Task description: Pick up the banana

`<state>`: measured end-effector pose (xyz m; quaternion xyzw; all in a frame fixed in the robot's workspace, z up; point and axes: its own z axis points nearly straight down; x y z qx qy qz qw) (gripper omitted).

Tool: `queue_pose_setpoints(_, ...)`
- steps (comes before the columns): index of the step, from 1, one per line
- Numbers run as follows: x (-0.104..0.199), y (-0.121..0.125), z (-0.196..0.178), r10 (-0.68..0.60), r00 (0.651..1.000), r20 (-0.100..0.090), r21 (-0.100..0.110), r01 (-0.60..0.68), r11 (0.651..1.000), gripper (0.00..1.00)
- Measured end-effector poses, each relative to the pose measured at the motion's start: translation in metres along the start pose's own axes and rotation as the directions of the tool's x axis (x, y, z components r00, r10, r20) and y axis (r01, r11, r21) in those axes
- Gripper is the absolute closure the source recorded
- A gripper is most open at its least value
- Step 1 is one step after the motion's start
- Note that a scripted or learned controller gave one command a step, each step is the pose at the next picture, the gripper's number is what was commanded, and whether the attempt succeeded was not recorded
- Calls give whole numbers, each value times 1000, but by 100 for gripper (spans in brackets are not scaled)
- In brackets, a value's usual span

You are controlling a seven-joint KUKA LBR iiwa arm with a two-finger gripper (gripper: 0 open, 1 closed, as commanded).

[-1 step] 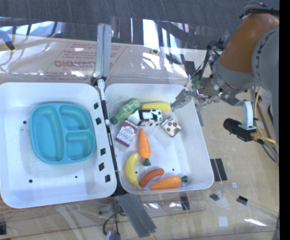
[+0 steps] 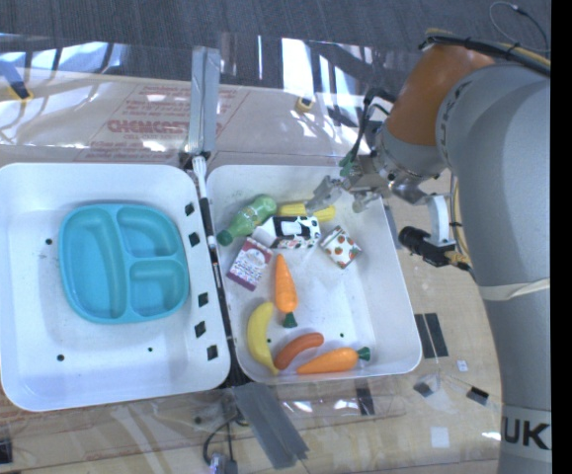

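The banana (image 2: 259, 334) lies in the right bin (image 2: 389, 294) near its front left corner, curved, with its lower end beside an orange sausage-shaped toy (image 2: 298, 348). My gripper (image 2: 337, 201) hangs over the back of the right bin, far from the banana, above a small yellow item (image 2: 293, 208) and a black-and-white patterned box (image 2: 300, 229). Its fingers stand open with nothing between them. The grey arm with the orange band (image 2: 434, 82) comes in from the upper right.
The right bin also holds a green bottle (image 2: 247, 217), a red-and-white carton (image 2: 250, 265), two carrots (image 2: 285, 284) (image 2: 331, 361) and a strawberry-print cube (image 2: 340, 248). A blue divided plate (image 2: 125, 263) sits in the left bin (image 2: 19, 294).
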<state>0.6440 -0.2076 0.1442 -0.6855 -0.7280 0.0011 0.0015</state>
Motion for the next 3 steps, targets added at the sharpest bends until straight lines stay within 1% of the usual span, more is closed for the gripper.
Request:
queue_pose_setpoints(1,22,9,50,-11,1000,1,-4,11,1000,0)
queue_pose_setpoints(2,23,8,42,-16,1000,-1,4,16,1000,100)
queue_pose_setpoints(3,124,20,-88,120,993,0,-3,-120,993,100)
